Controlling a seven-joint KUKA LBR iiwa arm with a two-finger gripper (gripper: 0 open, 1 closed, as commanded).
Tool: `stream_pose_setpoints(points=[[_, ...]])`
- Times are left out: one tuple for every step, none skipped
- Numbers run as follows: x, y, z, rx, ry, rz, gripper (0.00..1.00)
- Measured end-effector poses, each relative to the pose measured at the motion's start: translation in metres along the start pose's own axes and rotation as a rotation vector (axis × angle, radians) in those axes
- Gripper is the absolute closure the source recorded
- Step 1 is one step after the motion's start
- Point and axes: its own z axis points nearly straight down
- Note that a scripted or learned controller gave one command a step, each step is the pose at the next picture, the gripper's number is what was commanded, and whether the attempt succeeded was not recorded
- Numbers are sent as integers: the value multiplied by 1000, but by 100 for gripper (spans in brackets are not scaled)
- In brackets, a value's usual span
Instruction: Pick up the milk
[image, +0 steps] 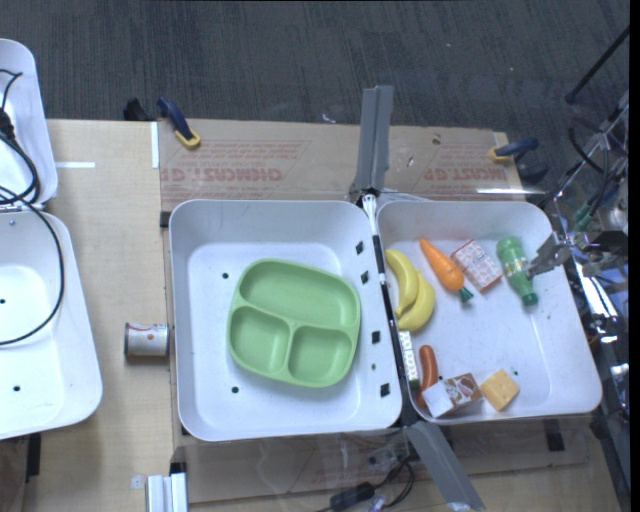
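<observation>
The milk (452, 393), a small carton with a white top, lies on its side in the near left corner of the right bin (560, 395). Just right of it sits a yellow cheese block (499, 390), and just beyond it a red sausage (428, 364) lies along the bin's left wall. The left bin (200, 400) holds a green divided plate (294, 322) near its middle. Both bins rest on a pale wooden bench (110, 200). A small tin can (147, 340) lies on the bench just left of the left bin, and white trays with a black cable (40, 300) lie at the left edge.

Farther back in the right bin are a banana (410, 290), a carrot (443, 265), a red and white box (477, 265) and a green bottle (516, 268). The gripper (550, 257) reaches in from the right at the bin's far right side, its tip just beside the green bottle. Whether it is open or closed cannot be told, and nothing can be seen held in it. The milk is well apart from it, diagonally across the bin, nearer and to the left.

Beyond the bins a printed cardboard sheet (260, 160) is clamped to the bench, with dark carpet (300, 50) behind.
</observation>
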Motion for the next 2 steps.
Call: stream_pose_setpoints(points=[[49, -37, 121, 1, 1, 80, 0], [73, -53, 165, 1, 1, 264, 0]])
